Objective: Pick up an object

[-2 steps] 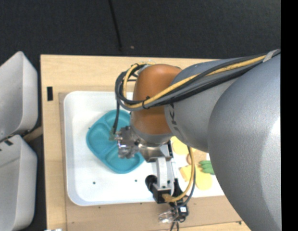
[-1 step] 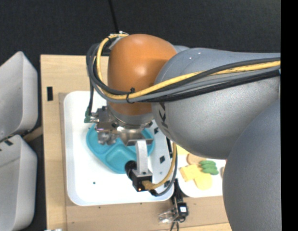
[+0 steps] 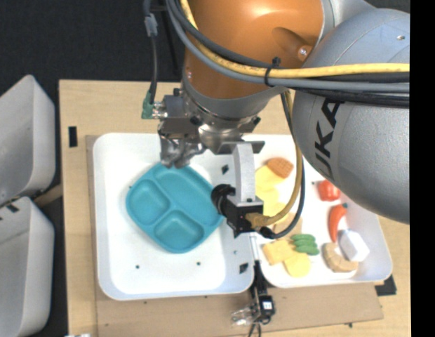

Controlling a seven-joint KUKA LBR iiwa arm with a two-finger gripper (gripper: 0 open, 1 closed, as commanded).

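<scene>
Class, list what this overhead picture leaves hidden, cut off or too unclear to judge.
1. End effector: open or shut unclear; the arm's orange wrist covers it from above.
2. Right bin: its far part is hidden by the grey arm.
3. Red pieces: partly under the arm, kind unclear.
4. Blue tray: top edge hidden by the end effector.

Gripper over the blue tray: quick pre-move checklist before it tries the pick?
1. Target in view: blue tray lies flat in the left bin, mostly unobstructed. Ok.
2. Gripper position: at the tray's upper rim, not centred on it. Ok for a rim grasp only.
3. Anything held between fingers: cannot tell.
4. Tray clear of other items: nothing on it or touching it. Ok.
5. Right bin clutter: food toys piled near the divider, the yellow piece close to the arm. Watch.
</scene>
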